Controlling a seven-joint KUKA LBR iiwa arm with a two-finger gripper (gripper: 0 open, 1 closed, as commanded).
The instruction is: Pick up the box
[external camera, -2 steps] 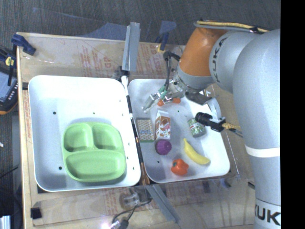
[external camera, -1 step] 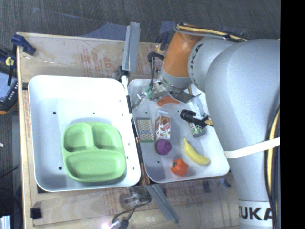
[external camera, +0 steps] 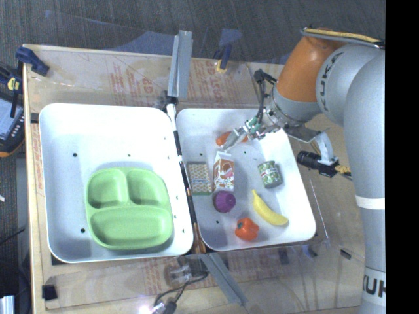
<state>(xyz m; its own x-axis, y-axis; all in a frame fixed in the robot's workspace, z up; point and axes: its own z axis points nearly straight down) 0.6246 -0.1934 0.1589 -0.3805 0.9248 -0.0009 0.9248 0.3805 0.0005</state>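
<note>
- The box (external camera: 224,172), a small carton with a white and red printed face, is seen lying in the right bin (external camera: 298,209), near the bin's middle and tilted slightly.
- Just beside it on its left, a flat patterned packet (external camera: 199,178) is laid against the bin's left wall.
- A purple round fruit (external camera: 224,201) is found touching the box's lower end.
- A green printed can (external camera: 269,174) is placed to the right of the box, apart from it.
- A yellow banana (external camera: 269,210) and a red-orange tomato-like item (external camera: 247,229) are set near the bin's front edge.
- An orange item (external camera: 224,138), perhaps a carrot, is partly hidden near the bin's far side.
- The gripper (external camera: 253,129) is held over the right bin's far part, close to the orange item and above the box; whether its fingers are spread or closed cannot be told.
- The left bin (external camera: 59,136) is occupied by a green divided tray (external camera: 129,208) with three compartments.
- Both bins are carried by the tabletop (external camera: 98,61).
</note>
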